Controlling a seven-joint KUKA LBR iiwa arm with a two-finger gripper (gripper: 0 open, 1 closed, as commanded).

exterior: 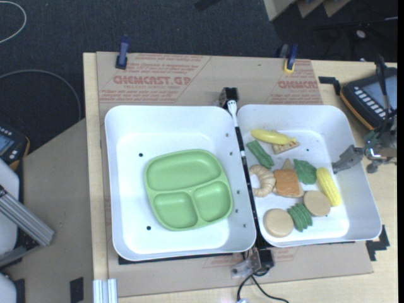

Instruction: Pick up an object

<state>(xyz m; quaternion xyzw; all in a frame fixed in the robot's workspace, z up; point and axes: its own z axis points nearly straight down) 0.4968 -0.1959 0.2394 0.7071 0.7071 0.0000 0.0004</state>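
Observation:
The right white bin holds several toy foods. A yellow banana and a cracker slice lie at the back, with a green pea pod beside them. A tan croissant, an orange-brown piece, a green leafy piece and a yellow corn cob sit mid-bin. Two round tan biscuits and a dark green piece lie at the front. My gripper hangs at the bin's right rim, right of the corn, with nothing seen in it.
The left white bin holds a green divided plate. A black divider strip runs between the bins. Clamps stand at the board's back edge. An orange-black pendant lies at the right.

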